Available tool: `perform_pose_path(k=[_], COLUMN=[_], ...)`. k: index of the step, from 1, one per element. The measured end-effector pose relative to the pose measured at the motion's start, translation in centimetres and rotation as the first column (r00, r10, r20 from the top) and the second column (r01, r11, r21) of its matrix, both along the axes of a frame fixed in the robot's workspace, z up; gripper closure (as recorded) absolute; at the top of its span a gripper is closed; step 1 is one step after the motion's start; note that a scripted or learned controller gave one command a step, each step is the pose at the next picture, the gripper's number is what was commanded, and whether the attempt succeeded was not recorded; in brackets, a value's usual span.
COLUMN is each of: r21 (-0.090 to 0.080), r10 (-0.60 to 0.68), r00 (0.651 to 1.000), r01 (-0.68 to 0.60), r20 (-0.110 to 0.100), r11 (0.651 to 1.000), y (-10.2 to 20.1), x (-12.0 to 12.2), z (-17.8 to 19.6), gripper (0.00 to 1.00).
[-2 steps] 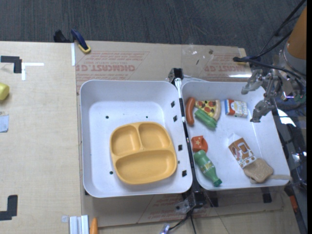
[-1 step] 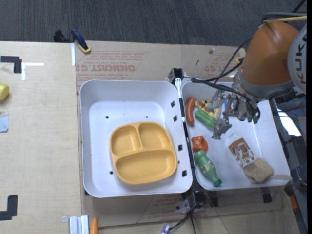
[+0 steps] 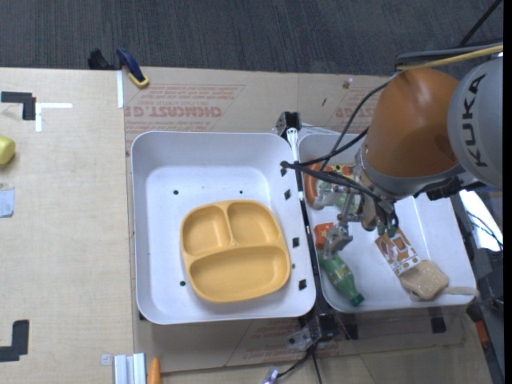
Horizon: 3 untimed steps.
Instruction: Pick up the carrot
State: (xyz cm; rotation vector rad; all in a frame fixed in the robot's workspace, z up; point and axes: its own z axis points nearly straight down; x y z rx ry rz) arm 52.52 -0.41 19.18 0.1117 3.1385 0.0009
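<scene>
An orange piece that looks like the carrot (image 3: 322, 232) lies by the left wall of the right bin (image 3: 448, 230), partly covered by the gripper. The gripper (image 3: 350, 226) hangs low over that bin under the arm's orange band (image 3: 412, 130), just right of the orange piece. Nothing can be seen held in it. A second orange-red item (image 3: 312, 184) lies further back along the same wall, half hidden by cables.
A green bottle (image 3: 341, 277) lies in front of the gripper. A printed packet (image 3: 398, 250) and a slice of bread (image 3: 424, 279) are at its right. The left bin (image 3: 160, 238) holds a yellow divided plate (image 3: 234, 250). A yellow object (image 3: 6, 150) sits on the bench far left.
</scene>
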Motion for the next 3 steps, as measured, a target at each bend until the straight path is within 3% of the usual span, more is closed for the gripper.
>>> perform_pose_path(k=[1, 2, 3], r21=[0.000, 0.002, 0.002], r10=[0.077, 0.086, 0.084], r00=[0.997, 0.996, 0.996], r01=[-0.077, -0.086, -0.084], r20=[-0.002, 0.015, 0.033], r11=[0.997, 0.996, 0.996], y=[6.3, 11.7, 11.6], x=[-4.7, -2.7, -2.2], z=[-0.1, -9.5, -8.5], gripper=[0.00, 0.00, 1.00])
